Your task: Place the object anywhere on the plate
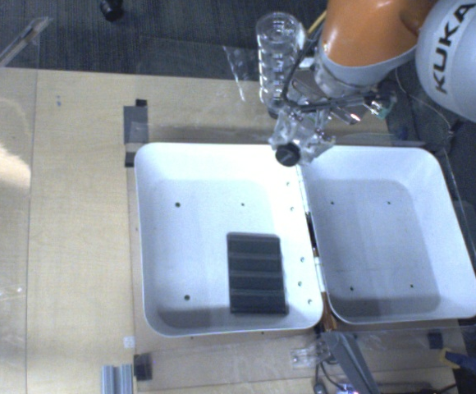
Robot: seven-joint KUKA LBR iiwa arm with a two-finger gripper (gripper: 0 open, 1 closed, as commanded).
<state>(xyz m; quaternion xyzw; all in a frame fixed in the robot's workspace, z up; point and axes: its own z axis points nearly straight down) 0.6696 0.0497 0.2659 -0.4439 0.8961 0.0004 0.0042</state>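
A black ridged rectangular plate (257, 273) lies flat in the left bin (172, 179), near its front right corner. My gripper (297, 142) hangs over the far edge where the two bins meet, well behind the plate. A small dark round thing (286, 155) sits at the gripper's lower tip; I cannot tell whether it is a held object or part of the gripper. The orange band and grey wrist rise above it to the upper right.
The right bin (435, 187) stands beside the left one, with a narrow seam between them. A clear plastic piece (277, 56) stands upright behind the bins, just left of the wrist. Wooden bench top spreads to the left.
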